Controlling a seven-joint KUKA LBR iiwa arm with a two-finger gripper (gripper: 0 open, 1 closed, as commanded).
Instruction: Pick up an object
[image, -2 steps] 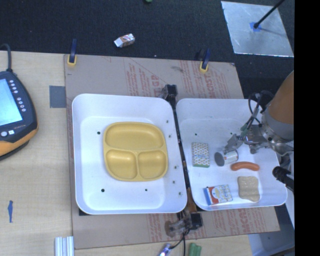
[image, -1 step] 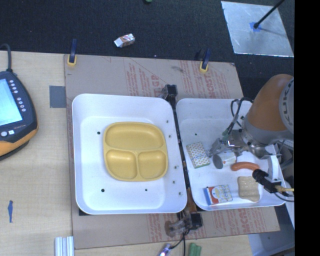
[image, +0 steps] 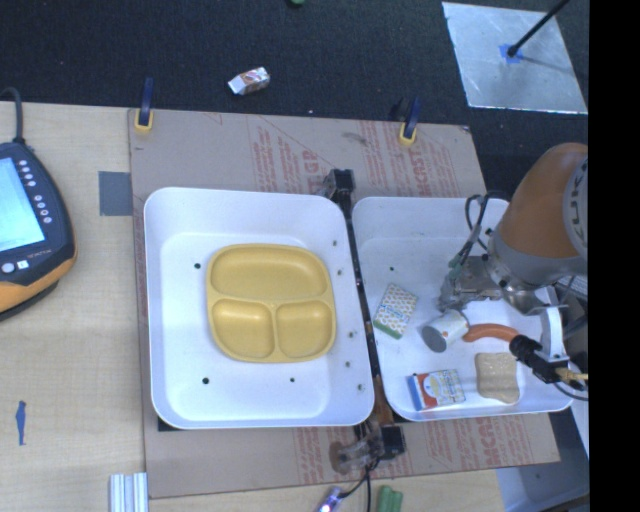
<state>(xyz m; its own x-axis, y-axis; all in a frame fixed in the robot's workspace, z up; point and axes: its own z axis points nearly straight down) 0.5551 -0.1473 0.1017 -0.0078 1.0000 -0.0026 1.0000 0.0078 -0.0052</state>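
Single grey arm with orange band (image: 545, 215) enters from the right side of the view and hangs over the right shallow white plastic bin (image: 400, 225). The gripper (image: 462, 290) sits low in that bin's right half, a dark metallic cluster with cabling; whether it is apart or together I cannot tell, and nothing is visibly held. Nearest candidate is the small grey-and-white cylinder, cup-like (image: 444, 330), lying on its side just below the gripper toward the near edge of the bin, long axis slanting from lower left to upper right, dark open end facing lower left. Judgement: the coming move turns on this offset, a short shift toward the near rim and a wrist turn so the grasp crosses the cylinder's long axis; smooth and round, it may roll. Just beside it to the right, an orange curved strip, carrot-like (image: 492, 332), long axis roughly horizontal. Below that, a tan porous sponge block (image: 497, 378), soft-looking, near the bin's near rim. Left of the sponge, a flat printed card packet with blue and red print (image: 437, 389), lying flat. Farther left, a small pale green patterned packet (image: 394, 309), tilted, well apart from the gripper. The left white bin (image: 180, 215) holds a yellow three-compartment plastic plate (image: 270, 302), smooth, rounded, centred, well apart from the arm.
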